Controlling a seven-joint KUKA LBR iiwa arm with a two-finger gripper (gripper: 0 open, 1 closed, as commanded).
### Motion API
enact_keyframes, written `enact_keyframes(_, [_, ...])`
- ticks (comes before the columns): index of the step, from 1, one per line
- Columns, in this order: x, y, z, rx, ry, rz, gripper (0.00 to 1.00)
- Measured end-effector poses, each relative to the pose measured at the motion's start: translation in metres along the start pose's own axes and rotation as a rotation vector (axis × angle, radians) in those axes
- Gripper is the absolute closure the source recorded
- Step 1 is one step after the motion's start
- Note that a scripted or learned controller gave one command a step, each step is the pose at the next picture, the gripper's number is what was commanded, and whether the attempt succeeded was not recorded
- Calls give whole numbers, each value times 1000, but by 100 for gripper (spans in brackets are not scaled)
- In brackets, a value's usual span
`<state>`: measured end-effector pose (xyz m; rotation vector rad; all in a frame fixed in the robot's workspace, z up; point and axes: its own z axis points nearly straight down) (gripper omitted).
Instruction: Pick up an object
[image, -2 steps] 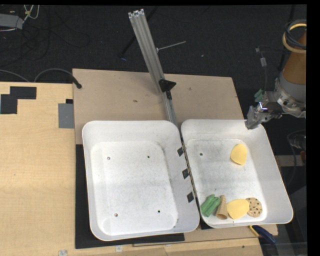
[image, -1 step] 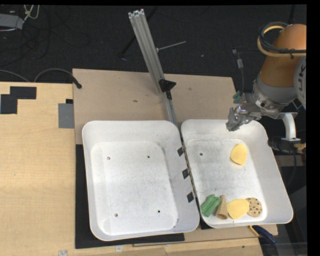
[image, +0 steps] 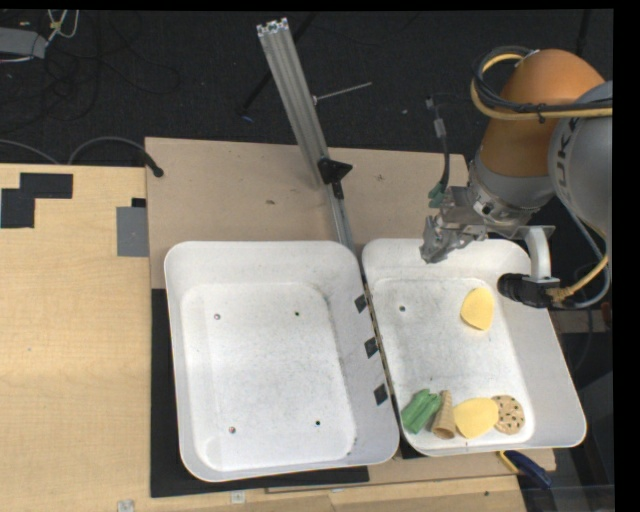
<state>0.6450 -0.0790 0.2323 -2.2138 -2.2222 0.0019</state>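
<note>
Camera view: the tool (image: 437, 248) hangs over the right bin's (image: 545, 345) far edge; I cannot tell its state. A yellow chip (image: 478, 308) lies nearby

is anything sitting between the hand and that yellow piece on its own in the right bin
Nothing visible does. The hand hangs over the right bin's far edge, and only bare white floor lies between it and the lone yellow piece.

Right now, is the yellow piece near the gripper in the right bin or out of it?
In. The yellow piece lies on the right bin floor, apart from the gripper.
</note>
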Motion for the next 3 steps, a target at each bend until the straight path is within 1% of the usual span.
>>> enact_keyframes(1, [50, -2, 9, 1, 0, 0, 100])
enact_keyframes(2, [99, 1, -2, -3, -1, 0, 100])
enact_keyframes(3, [162, 9, -4, -3, 0, -1, 100])
